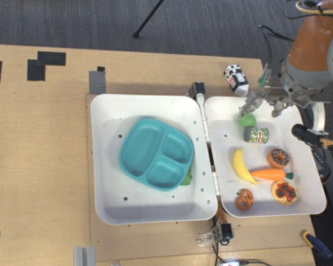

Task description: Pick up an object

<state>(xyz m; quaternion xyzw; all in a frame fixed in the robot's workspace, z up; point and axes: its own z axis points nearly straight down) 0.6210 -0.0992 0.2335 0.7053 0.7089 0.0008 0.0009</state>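
The gripper (262, 103) is seen spread open above the far end of the right bin (316, 195), nothing held between its fingers. A green object (247, 119), possibly a small cup, is found just below it, beside a green can (257, 134).

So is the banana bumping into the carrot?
Touching. In the camera view, the banana's lower end meets the carrot's pointed tip in the right bin, with no white showing between them.
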